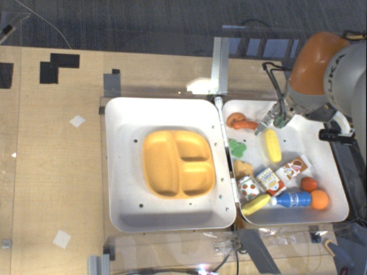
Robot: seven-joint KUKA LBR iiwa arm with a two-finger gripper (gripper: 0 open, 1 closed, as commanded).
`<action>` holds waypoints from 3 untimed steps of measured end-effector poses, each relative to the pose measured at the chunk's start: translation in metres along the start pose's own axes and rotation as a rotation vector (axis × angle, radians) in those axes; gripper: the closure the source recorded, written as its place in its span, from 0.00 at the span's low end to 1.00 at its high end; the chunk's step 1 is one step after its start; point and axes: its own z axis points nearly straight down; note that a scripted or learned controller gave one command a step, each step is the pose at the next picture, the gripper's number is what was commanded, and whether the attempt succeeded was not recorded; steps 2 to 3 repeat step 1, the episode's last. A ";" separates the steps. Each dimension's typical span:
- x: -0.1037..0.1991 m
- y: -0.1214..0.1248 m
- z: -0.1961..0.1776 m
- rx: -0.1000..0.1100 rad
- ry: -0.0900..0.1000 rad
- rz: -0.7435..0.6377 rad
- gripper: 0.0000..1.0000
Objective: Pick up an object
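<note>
My gripper (273, 120) hangs over the back of the right bin (338, 211), below the arm's orange band. It sits just above the top end of a yellow corn cob (273, 145) and right of an orange-red toy (241, 121). I see nothing held in it. Lower in the same bin lie a green leafy piece (237, 148), a tan piece (243, 167), three small cartons (268, 179), a yellow banana (256, 204), a blue bottle (292, 199), a red tomato (308, 183) and an orange (320, 199).
The left bin (123, 125) holds a yellow divided plate (178, 162). A metal post (220, 65) stands behind the wall between the bins. A black cable (275, 82) loops beside the wrist. Wooden bench surface spreads to the left.
</note>
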 end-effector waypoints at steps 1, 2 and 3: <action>0.048 0.033 -0.085 0.012 0.008 0.790 1.00; 0.048 0.033 -0.085 0.012 0.008 0.790 1.00; 0.048 0.033 -0.085 0.012 0.008 0.790 1.00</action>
